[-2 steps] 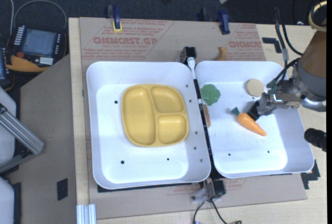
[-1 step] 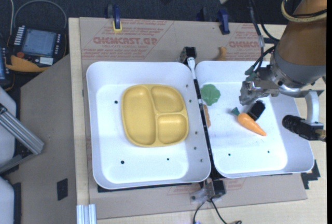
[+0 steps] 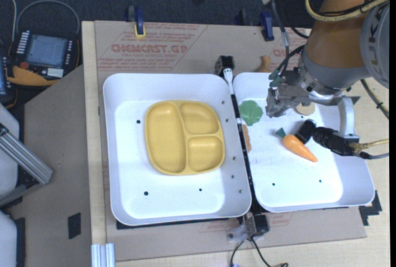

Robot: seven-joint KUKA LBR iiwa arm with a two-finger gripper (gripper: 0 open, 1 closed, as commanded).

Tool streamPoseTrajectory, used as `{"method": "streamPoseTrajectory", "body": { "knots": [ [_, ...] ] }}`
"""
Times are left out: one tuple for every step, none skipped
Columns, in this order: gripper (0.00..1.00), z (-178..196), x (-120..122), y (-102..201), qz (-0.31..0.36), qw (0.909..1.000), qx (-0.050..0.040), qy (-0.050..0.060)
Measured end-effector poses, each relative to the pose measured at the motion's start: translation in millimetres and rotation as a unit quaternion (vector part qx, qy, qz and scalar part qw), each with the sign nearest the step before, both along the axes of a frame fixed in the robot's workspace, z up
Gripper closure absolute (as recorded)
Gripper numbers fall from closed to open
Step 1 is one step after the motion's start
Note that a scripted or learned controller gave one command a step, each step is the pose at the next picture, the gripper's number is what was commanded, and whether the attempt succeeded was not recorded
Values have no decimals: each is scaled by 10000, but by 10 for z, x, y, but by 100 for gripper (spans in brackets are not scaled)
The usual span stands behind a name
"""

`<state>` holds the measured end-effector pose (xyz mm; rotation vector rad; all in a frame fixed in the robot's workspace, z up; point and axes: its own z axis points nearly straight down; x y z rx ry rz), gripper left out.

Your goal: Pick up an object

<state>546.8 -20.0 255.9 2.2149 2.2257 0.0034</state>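
My gripper hangs over the back of the right bin, coming down from the grey arm with its orange band. Just left of it lies a flat green leafy piece, close to the gripper but apart from it as far as I can see. An orange toy carrot with a small green tip lies in front of the gripper, to its right. A pale tan round piece peeks out from behind the wrist. Nothing is seen held.
A small brown piece lies against the right bin's left wall. The left bin holds a yellow divided plate. Blue clamps stand at the board's back edge. A pendant lies off the bench at left.
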Motion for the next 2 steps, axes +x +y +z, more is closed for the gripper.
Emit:
{"method": "streamPoseTrajectory", "body": {
  "knots": [
    [100,-1,161,430,2,10000,3,1],
    [100,-175,375,981,3,10000,6,7]
  ]
}}
